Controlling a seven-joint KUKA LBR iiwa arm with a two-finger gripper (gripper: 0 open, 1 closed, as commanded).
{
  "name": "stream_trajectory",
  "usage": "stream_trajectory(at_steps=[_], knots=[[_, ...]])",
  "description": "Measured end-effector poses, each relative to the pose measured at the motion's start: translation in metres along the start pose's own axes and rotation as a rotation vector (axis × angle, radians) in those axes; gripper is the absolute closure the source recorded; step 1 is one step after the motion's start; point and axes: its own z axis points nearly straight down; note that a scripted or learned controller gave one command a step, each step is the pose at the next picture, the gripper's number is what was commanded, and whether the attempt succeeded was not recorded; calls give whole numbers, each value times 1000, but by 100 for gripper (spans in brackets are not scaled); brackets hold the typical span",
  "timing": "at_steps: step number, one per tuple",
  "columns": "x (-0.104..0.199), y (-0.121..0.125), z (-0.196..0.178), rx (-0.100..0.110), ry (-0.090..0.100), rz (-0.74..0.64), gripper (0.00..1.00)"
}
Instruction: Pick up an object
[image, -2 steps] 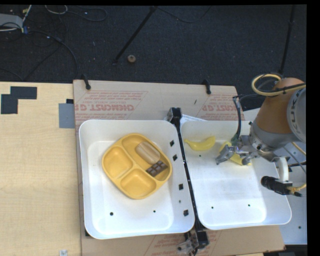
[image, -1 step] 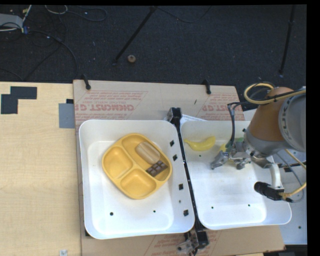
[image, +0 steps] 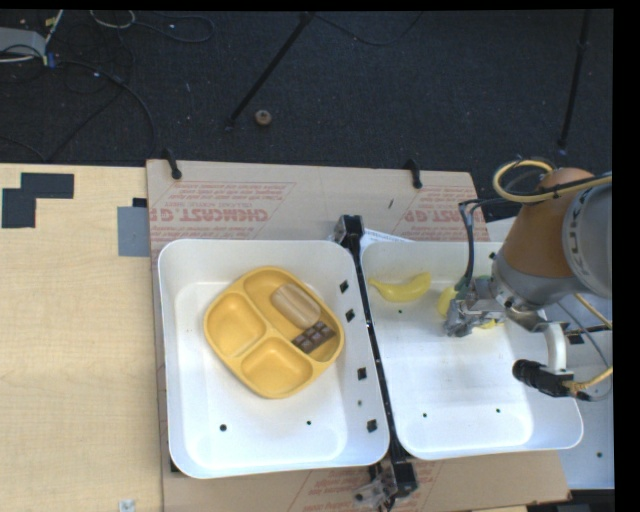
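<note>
With the gripper (image: 462, 322) low in the right bin (image: 470, 420) over a small yellow object (image: 447, 300), finger state indeterminable, centre on it before closing.

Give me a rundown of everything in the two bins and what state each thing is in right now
Yellow tray: flat in left bin, three compartments.
Tan block: lying in the tray's upper compartment.
Brown piece: lying in the same compartment, nearer the rim.
Banana: lying loose in right bin.
Gripper: lowered into right bin, by a small yellow object.
</note>
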Motion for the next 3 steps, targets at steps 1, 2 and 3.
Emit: stream_trajectory(at_steps=[1,2,3], knots=[[1,0,-61,-3,-1,-3,100],[2,0,-124,-5,-1,-4,100],[2,0,-129,-3,-1,-4,100]])
